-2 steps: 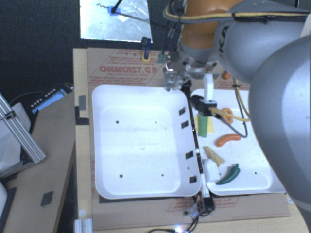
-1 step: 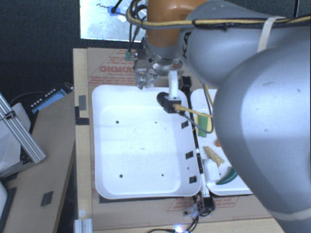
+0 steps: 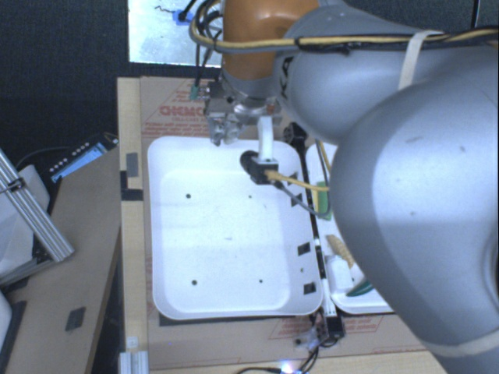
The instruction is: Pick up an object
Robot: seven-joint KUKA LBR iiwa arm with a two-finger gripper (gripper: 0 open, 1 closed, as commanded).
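Arm: the big grey KUKA arm with its orange band (image 3: 257, 22) is reaching in from the right and covering most of the right-hand shallow white plastic bin (image 3: 351, 298) — it is leaning across so the wrist is hanging over the far edge of the other bin.

Left bin: the left shallow white plastic bin (image 3: 226, 232) is lying flat on the brown cardboard sheet (image 3: 168, 111), its floor showing a few small dark dots, too small to tell what they are.

Claw: the two-finger gripper (image 3: 226, 135) is hovering at the far rim of the left bin; whether it is spread or pressed together — cannot tell, as it is blurred and partly hidden under the wrist. Nothing is showing in it.

Candidate objects: a yellow-and-green piece (image 3: 322, 201), a tan strip (image 3: 340, 249) and a green sliver (image 3: 360, 289) are peeking out beneath the arm in the right bin, well apart from the claw and nearer the camera.

Judgement: the claw is probably having to cross to the right bin to find something worth grasping.
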